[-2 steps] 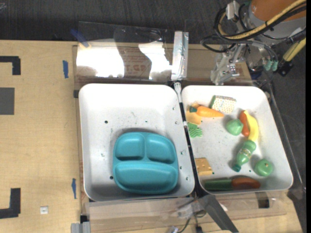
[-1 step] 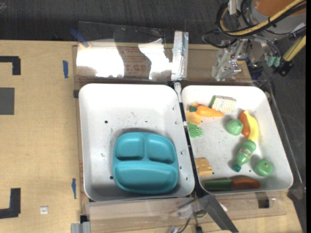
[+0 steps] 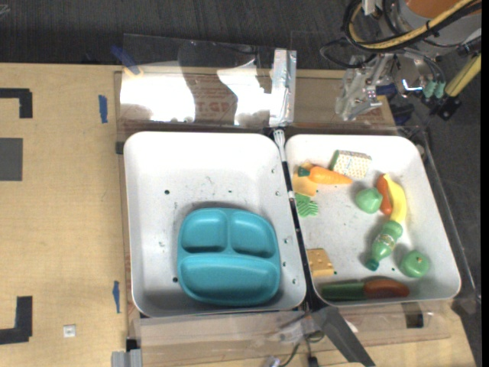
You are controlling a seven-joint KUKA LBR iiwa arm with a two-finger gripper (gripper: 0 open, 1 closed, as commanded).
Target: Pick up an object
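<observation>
Camera view: jaws point(image 3: 359, 102) hang above the bench behind the right bin point(image 3: 435, 182)'s far rim, nothing between them; apart or together, can't tell, too small and blurred. Toys lie in the right bin, in front of the jaws. Nearest: cracker-like square point(image 3: 351, 162) and carrot point(image 3: 327, 176), long axis roughly left-right. Farther out: banana point(image 3: 396, 197), green bottle point(image 3: 381, 246), green apple point(image 3: 415, 264). Left bin point(image 3: 153, 159) holds a teal tray point(image 3: 228, 256). Prob. next: drop fwd into the right bin.
</observation>
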